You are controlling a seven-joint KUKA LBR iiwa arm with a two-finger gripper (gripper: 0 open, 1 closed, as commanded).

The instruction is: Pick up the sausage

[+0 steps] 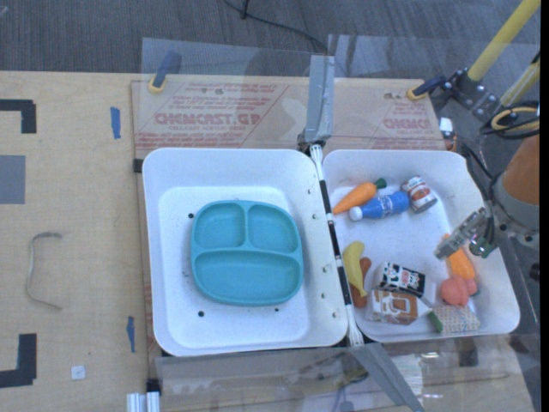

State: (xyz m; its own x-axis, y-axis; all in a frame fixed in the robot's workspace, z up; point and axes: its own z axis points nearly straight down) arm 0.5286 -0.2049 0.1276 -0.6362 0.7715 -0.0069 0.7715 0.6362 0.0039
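Note:
The sausage (364,280) is a short red-brown piece lying in the right bin (497,312), near its left wall. It rests against a yellow banana (352,258). My gripper (464,247) hangs over the right side of the same bin, well to the right of the sausage. Its fingers are open and hold nothing. Just below them lies an orange piece (462,266).
The right bin also holds a carrot (358,196), a blue bottle (383,206), a small can (420,193), a black-and-white carton (401,278), a brown box (395,307) and a pink-red fruit (455,292). A teal divided plate (247,252) sits in the left bin (163,230).

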